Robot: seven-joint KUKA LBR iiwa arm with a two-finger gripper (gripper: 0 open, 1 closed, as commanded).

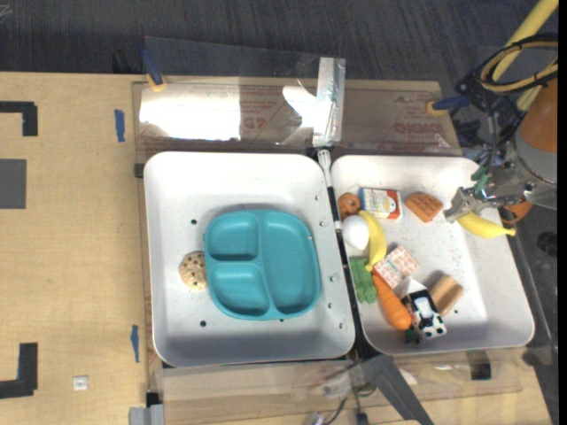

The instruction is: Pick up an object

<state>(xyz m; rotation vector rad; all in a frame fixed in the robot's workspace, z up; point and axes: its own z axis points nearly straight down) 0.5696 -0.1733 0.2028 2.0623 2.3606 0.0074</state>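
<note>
My gripper (477, 211) hangs over the right edge of the right bin (469, 326), at the end of the grey arm with the orange band. A small yellow banana (487, 227) lies crosswise right under its fingertips and overlaps the bin's right rim, so it looks lifted and gripped. The bin also holds a second banana (375, 237), a white egg (355, 234), a carrot (391, 303), an orange waffle piece (424, 206), a small carton (381, 203), a pink-checked packet (398, 265), a brown bread piece (446, 292) and a black-and-white toy (427, 315).
The left bin (177, 184) holds a teal divided plate (262, 262) and a cookie (193, 269). A clear plastic sheet (239, 104) stands behind the bins. Yellow and black cables (514, 56) hang at the upper right.
</note>
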